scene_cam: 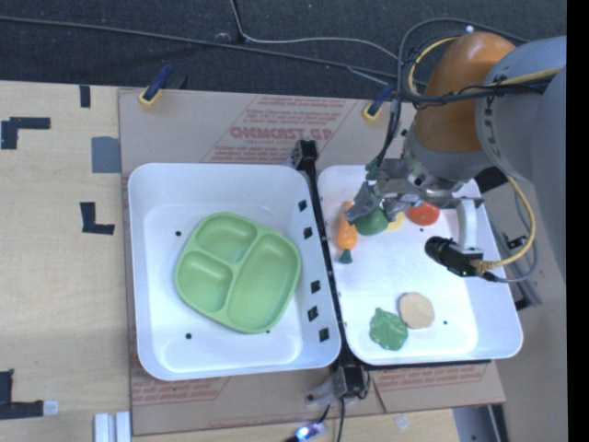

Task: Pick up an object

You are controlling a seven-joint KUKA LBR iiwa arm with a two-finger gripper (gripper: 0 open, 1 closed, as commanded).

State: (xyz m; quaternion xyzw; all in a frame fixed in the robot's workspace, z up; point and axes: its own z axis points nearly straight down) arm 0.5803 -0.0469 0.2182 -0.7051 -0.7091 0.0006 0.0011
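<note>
From the overhead camera I see my end effector (375,201) low over the right bin (497,334), near its far left corner, among a cluster of toys: an orange piece (345,235), a green piece (372,221), a red piece (423,215). I judge this the reach-and-grasp step; whether anything is gripped I cannot tell. Next I would need a clean closure and a straight lift. Counting: two bins, one green tray (239,272) in the left bin (152,247), one tan disc (416,309) and one green lump (387,330) toward the near edge.
</note>
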